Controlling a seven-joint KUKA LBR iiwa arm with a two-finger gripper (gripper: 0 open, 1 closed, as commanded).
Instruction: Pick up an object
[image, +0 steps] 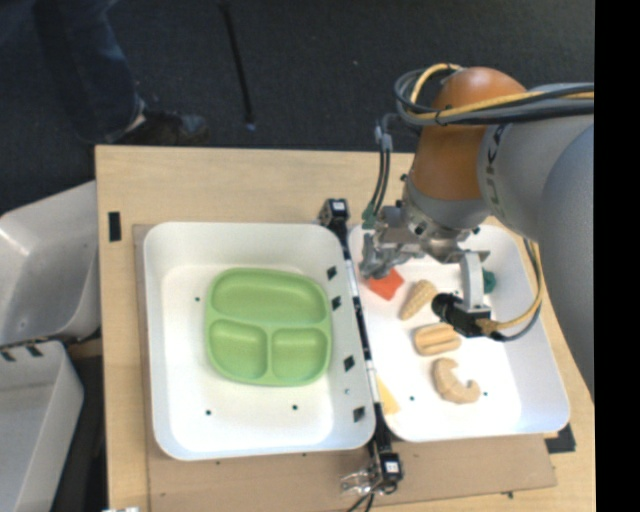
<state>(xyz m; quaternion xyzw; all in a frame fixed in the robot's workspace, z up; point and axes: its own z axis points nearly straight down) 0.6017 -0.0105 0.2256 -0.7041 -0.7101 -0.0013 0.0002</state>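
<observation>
My gripper (380, 262) hangs low in the right bin (520, 400), near its left wall, right over a small orange-red block (384, 286). The block peeks out just below the fingers; whether it is between them is hidden. A tan bread-like piece (416, 299) lies just right of the block. Another tan roll (436, 340) lies below it, and a curved tan croissant-like piece (455, 382) lies nearer the front. A small yellow wedge (386, 402) rests by the bin's left wall at the front.
The left bin (170, 420) holds a green divided plate (268, 324) at its middle. A teal bit (488, 281) shows at the right of the wrist. The divider between the bins runs close to my gripper's left side.
</observation>
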